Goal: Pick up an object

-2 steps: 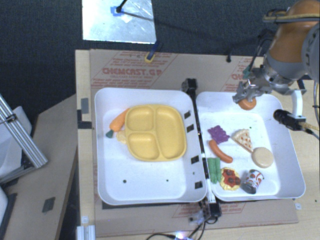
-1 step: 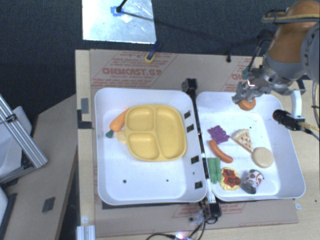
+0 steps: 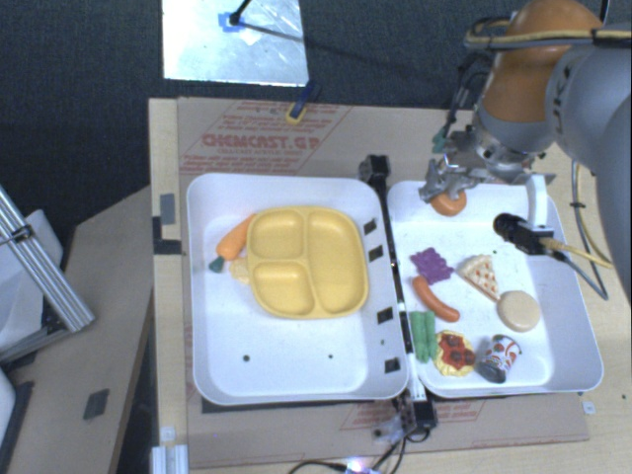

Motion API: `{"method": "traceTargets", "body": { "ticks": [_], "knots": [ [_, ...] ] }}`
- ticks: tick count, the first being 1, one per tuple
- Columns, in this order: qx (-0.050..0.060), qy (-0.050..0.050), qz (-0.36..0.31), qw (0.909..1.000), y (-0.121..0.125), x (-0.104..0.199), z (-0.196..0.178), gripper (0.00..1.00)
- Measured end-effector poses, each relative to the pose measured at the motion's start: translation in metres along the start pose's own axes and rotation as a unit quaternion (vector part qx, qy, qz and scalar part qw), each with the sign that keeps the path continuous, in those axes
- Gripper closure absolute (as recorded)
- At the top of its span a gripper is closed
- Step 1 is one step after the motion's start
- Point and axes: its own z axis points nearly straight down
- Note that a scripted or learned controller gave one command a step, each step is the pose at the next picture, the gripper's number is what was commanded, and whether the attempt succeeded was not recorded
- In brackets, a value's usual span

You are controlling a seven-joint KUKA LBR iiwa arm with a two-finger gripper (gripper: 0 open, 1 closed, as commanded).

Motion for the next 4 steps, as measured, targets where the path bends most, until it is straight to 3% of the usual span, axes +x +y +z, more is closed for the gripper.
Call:
{"method": "traceTargets", "body": {
  "ticks": [1, 2, 3, 4],
  "knots": [
    [-0.001, 0.0, 0.0, 1.0, 0.013, 0.049, -0.007, 1.0],
    [0.0, 0.0, 0.0, 1.0, 0.006, 0.111, -0.001, 1.0],
    [0.0, -0.001, 0.001, 1.0, 0.006, 0.132, 0.0, 1.0],
    [0.0, -0.001, 0.003, 1.0, 0.011, 0.129, 0.001, 1.0]
  ]
}}
